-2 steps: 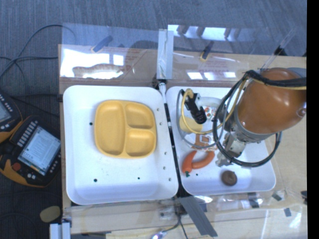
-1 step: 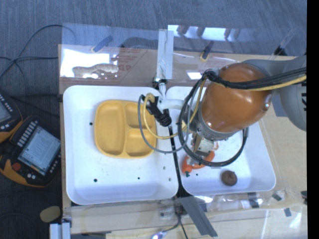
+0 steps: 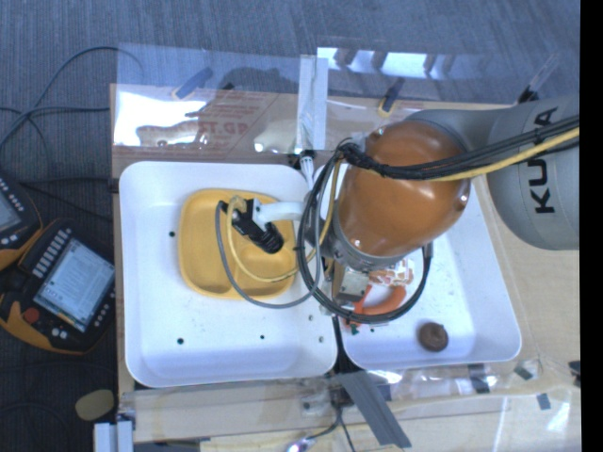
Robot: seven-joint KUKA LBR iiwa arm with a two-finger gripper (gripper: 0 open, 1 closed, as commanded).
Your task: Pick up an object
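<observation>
The camera view shows the arm's orange band (image 3: 400, 196) low over the right bin (image 3: 490, 299), reaching for something orange (image 3: 382, 297) beneath it, so I cannot tell the pincer's state; next comes a straight lift.

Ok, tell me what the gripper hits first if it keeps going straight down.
Probably the orange-and-white object beneath the gripper in the right bin; the wrist hides the contact, so depth is unclear.

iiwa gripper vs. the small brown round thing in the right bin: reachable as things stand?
Probably yes. The brown round object lies alone on open floor of the right bin, just beside the arm's wrist, with nothing on top or crowding it.
</observation>
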